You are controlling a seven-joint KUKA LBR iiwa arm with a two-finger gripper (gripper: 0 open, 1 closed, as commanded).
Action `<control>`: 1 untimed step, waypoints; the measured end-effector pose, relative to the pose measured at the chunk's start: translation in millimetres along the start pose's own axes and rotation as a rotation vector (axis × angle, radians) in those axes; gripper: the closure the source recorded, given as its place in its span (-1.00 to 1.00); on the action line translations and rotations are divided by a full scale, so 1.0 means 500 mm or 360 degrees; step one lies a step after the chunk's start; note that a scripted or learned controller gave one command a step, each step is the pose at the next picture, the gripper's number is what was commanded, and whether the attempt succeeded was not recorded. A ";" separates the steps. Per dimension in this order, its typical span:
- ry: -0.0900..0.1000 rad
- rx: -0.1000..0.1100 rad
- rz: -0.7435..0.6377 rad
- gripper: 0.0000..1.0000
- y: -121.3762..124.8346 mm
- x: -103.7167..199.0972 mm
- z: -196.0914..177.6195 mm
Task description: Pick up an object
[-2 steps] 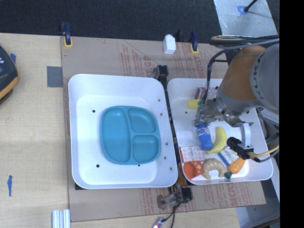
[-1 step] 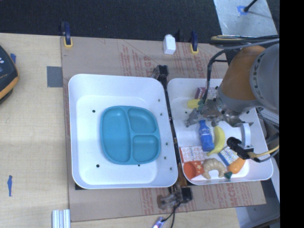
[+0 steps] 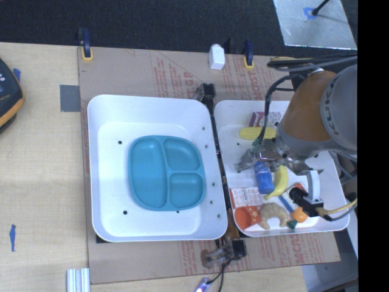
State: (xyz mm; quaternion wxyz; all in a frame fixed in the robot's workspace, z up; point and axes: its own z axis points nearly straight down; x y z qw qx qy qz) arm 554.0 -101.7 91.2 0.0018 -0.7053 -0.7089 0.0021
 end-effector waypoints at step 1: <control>-0.0002 0.0004 -0.0005 1.00 0.000 -0.002 -0.020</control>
